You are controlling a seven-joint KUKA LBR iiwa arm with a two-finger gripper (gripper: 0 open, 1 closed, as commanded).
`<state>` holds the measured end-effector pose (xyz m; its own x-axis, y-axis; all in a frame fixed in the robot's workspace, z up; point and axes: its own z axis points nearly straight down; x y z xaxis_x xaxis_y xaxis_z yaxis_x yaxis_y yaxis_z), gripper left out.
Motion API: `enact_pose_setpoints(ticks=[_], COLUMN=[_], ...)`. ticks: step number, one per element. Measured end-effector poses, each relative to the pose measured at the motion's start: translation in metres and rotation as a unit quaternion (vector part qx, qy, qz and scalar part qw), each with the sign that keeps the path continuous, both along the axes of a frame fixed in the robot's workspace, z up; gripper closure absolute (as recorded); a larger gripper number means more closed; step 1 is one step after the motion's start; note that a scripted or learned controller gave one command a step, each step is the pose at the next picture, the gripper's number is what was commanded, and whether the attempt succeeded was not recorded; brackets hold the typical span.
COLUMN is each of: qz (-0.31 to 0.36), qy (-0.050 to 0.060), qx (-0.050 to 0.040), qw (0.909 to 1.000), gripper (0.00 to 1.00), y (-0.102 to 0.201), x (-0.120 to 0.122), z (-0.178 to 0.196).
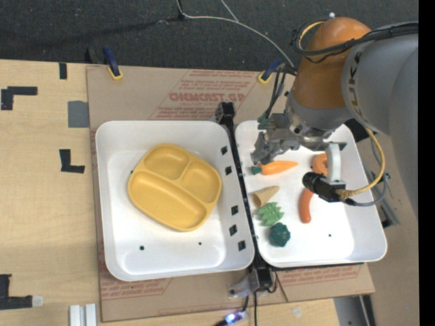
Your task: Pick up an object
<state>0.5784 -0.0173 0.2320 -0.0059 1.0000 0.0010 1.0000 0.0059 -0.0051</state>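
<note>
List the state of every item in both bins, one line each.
yellow divided plate: right way up, flat in the left bin.
toy carrot: lying on its side in the right bin, at the pincer.
cone piece: lying flat.
light green piece: resting loose.
dark green piece: resting loose.
red-orange sausage piece: lying lengthwise.

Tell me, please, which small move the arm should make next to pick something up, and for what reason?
Probably lower the tool a little onto the carrot. The tool hangs over the right bin, at the carrot's left end, and nothing shows between its fingers. The cone and green pieces lie farther toward the front, so the carrot is the closest thing to try.
</note>
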Motion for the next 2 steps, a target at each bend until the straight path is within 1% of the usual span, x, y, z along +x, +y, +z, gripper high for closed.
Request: enact_pose_setpoints(ticks=[1, 2], qz=[0.0, 0.001], qy=[0.0, 0.0], qx=[-0.0001, 0.0002], qw=[1.0, 1.0], gripper=[1.0, 1.0], y=[0.053, 0.107], x=[-0.003, -0.016], z=[-0.014, -0.009])
